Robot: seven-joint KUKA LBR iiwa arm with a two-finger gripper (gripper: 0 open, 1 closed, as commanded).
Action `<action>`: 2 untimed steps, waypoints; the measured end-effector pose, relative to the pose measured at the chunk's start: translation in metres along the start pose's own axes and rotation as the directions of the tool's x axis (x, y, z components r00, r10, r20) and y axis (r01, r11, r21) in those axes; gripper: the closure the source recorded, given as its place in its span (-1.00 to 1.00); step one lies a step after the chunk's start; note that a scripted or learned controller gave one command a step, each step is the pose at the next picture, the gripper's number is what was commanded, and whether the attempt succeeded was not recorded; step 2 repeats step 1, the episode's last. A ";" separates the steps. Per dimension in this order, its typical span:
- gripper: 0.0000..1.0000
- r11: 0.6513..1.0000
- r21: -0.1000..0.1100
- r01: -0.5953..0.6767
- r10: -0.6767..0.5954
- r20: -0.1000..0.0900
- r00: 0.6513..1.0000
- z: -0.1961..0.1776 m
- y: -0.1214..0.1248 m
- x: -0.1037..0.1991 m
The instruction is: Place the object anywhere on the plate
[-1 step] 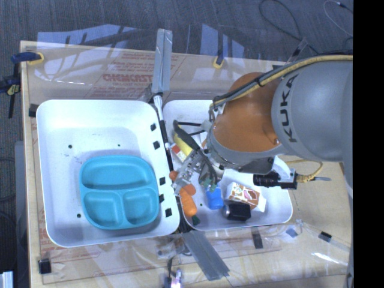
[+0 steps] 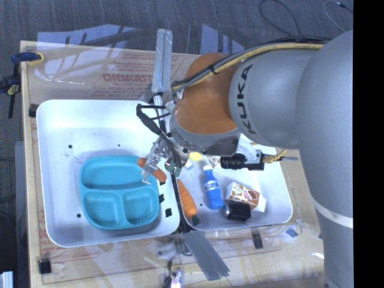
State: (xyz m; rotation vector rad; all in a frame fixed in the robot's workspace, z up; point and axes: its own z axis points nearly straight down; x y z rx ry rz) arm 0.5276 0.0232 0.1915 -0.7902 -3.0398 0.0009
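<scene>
Camera view: my claw [image 2: 154,167] hovers at the blue plate's [image 2: 111,209] two o'clock rim, fingers closed on a small orange object [image 2: 157,174]. Carry looks nearly done; lowering and release onto the plate remain.

Below me lies a dark grey carpet floor [image 2: 90,5] with a fine ribbed weave, and thin black cables [image 2: 282,8] loop across it at the top. My bench [image 2: 30,179] is a pale wooden board under a clear plastic sheet [image 2: 102,53] that catches the light in pale streaks. A blue clamp [image 2: 24,57] grips the bench's upper left corner. Red printed lettering [image 2: 126,77] shows through the sheet.
</scene>
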 end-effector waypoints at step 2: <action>-1.00 1.000 0.000 -0.001 0.001 0.000 1.000 0.000 0.000 0.000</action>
